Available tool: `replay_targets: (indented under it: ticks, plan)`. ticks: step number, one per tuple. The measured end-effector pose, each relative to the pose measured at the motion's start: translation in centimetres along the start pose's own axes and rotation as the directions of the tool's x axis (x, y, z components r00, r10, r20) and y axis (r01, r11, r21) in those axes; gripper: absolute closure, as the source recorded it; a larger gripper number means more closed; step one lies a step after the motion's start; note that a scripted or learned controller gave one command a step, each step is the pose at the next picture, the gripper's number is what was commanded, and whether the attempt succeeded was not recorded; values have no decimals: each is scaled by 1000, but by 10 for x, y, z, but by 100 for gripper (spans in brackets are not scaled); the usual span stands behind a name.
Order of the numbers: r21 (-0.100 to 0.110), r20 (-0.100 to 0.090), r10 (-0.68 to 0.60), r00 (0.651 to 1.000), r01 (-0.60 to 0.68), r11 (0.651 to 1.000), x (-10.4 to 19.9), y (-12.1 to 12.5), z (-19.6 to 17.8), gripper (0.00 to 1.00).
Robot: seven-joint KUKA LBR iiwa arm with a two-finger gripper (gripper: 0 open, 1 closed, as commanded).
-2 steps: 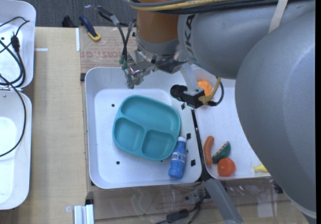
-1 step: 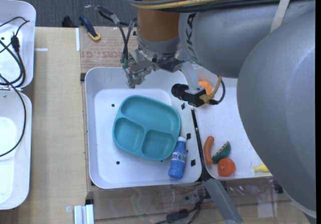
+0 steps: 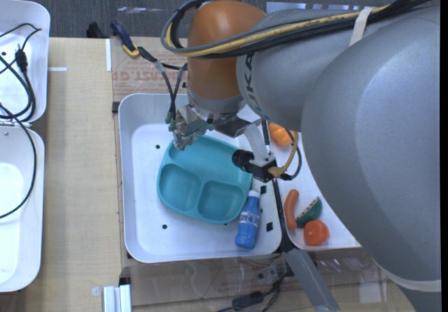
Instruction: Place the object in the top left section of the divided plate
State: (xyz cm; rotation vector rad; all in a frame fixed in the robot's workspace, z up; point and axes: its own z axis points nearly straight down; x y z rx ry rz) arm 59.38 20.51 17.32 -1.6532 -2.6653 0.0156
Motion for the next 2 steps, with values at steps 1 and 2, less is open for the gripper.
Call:
replay_targets:
  ticks: [1, 2]
  plan:
    - [-1, 0, -235, 972, 235, 972, 38, -45, -29, 100]
    - [-2, 2, -248, 969, 248, 969, 66, -98, -113, 100]
